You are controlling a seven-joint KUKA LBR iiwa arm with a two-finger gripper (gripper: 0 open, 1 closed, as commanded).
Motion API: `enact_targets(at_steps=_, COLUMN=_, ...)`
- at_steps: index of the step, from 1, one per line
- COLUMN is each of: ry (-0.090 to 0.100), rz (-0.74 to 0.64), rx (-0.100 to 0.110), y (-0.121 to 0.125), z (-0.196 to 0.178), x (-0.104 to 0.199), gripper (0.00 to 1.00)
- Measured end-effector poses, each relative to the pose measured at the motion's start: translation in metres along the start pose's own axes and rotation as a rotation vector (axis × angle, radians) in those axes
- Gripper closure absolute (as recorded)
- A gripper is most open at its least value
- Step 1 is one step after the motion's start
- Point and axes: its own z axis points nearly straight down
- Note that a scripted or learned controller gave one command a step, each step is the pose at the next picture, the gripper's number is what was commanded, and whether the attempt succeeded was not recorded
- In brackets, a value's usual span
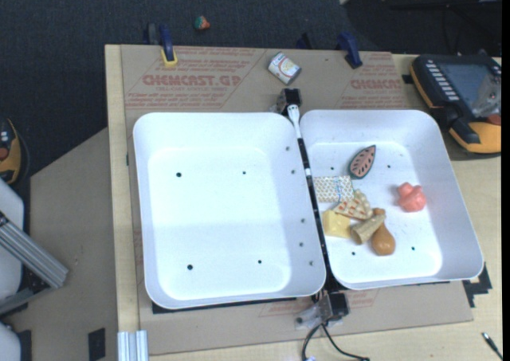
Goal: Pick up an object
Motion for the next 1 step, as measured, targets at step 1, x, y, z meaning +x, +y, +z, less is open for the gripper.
enact_targets(at_steps=1, ry=-0.009, rz=-0.005, rx=-0.020, y=0.0232, z=-0.1942, x=0.0008, gripper=1.00)
